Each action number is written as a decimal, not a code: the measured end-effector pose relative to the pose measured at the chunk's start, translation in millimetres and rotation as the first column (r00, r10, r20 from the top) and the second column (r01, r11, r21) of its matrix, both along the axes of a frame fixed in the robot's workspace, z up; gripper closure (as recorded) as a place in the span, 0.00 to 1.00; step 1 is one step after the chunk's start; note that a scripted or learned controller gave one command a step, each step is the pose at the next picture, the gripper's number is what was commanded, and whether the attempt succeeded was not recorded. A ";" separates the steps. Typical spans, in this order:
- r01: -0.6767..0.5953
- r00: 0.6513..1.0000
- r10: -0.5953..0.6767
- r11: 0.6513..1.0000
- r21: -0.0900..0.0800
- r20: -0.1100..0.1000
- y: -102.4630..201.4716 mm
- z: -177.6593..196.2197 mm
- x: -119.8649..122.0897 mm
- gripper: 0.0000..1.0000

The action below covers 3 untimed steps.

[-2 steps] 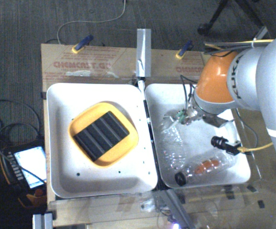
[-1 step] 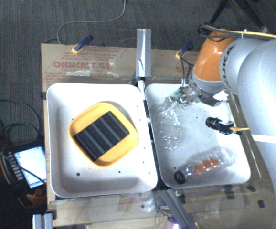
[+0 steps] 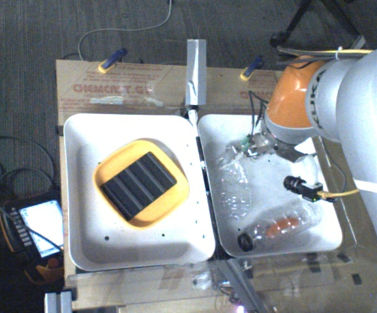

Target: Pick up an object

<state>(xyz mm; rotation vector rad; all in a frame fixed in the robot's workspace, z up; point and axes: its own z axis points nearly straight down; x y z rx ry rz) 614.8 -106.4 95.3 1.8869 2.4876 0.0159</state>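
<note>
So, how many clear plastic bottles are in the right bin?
2: one clear bottle near the bin's left wall, one black-capped bottle along its front edge. The arm may hide more.

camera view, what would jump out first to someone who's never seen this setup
First the yellow tray with a black ribbed insert, lying at an angle in the middle of the left bin. Next the big grey arm with its orange band, reaching in from the right over the top of the right bin. In that bin lie a crumpled clear plastic bottle and, along the near wall, a clear bottle with a black cap.
</note>
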 end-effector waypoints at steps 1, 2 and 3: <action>0.000 1.000 0.000 1.000 0.000 0.000 0.0 -0.1 0.0 0.00; -0.104 0.995 0.104 0.995 -0.002 0.001 -39.3 -0.2 -34.1 0.00; -0.288 0.957 0.288 0.958 0.002 -0.020 -47.6 70.2 -17.8 0.00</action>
